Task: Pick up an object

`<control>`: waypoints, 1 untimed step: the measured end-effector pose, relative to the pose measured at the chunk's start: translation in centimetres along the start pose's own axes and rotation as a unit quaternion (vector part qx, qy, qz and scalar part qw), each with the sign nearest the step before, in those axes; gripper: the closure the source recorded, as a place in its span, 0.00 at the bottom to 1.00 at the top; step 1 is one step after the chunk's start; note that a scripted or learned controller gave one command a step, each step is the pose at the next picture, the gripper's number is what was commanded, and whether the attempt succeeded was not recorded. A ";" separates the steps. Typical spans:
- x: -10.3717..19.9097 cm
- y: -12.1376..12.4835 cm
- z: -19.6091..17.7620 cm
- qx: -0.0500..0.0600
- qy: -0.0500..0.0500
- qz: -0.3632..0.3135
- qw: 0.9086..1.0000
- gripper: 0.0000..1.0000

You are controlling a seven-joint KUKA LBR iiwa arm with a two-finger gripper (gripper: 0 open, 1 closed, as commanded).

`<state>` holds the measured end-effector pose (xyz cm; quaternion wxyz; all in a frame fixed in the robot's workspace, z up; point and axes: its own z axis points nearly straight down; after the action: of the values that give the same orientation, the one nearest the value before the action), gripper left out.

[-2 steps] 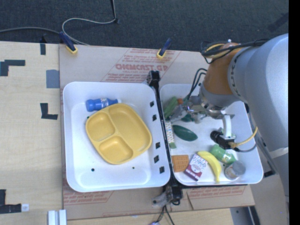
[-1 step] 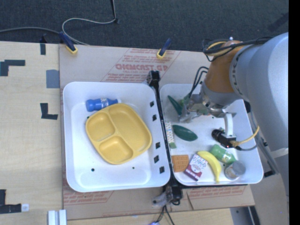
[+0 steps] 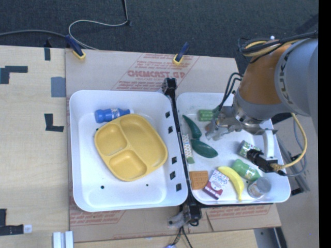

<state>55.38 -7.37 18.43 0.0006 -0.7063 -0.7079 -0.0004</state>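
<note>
you have no single target marked, so look at the right bin (image 3: 282, 190), where the loose things lie: a dark green spoon-like piece (image 3: 198, 138) near its left wall, a small green item (image 3: 205, 114) at the far side, a banana (image 3: 233, 180) toward the near edge with a red and white packet (image 3: 215, 184) just left of it and an orange cracker-like square (image 3: 198, 179) further left. a green can (image 3: 245, 169) sits just beyond the banana, a silver-topped can (image 3: 258, 187) at the near right corner, and another small green can (image 3: 249, 150) to the right. your gripper (image 3: 220, 128) hangs over the far middle of this bin, just right of the green spoon piece; you cannot tell from here how it is set, and nothing shows held in it. the left bin (image 3: 83, 190) holds a yellow divided plate (image 3: 130, 146) with a blue bottle (image 3: 109, 114) lying just beyond it.
</note>
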 end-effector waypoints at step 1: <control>0.0 0.0 0.0 0.001 0.000 0.000 1.000 0.00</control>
<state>55.34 -7.37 18.38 0.0011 -0.7064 -0.7078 0.0000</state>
